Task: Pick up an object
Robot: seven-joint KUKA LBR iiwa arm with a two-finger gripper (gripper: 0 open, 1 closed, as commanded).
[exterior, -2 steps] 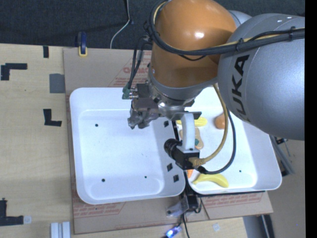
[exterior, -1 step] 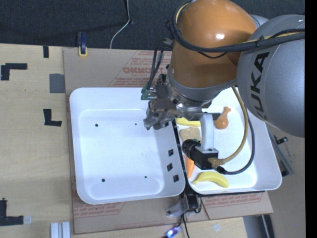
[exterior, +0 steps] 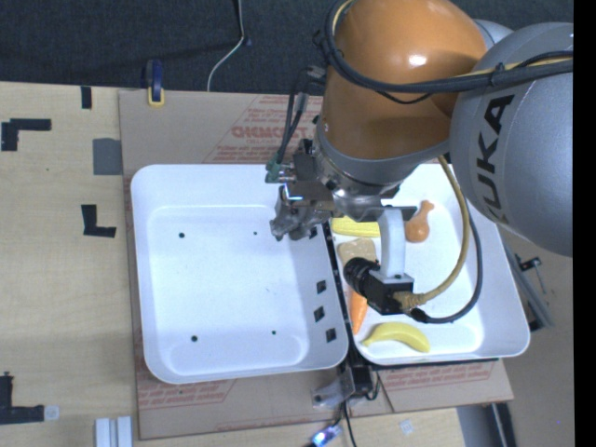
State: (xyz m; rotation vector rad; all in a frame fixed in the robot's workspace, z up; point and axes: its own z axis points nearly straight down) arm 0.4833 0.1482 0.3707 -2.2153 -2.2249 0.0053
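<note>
My gripper (exterior: 298, 220) hangs low over the divide between the two bins, at the left bin's right edge. The right bin (exterior: 494, 305) holds a yellow banana (exterior: 399, 337) near its front. An orange carrot (exterior: 358, 311) lies by the divider. A tan piece (exterior: 358, 250) and a yellow piece (exterior: 358, 228) sit just right of the gripper, partly hidden by the wrist. An orange gourd-shaped toy (exterior: 421, 222) lies further right. I see nothing held in the gripper.
The left bin (exterior: 154, 250) is white with a few small dark dots on its floor. The arm's orange band (exterior: 400, 63) and grey body cover the back of the right bin. A black block with a cable (exterior: 380, 287) hangs over the right bin.
</note>
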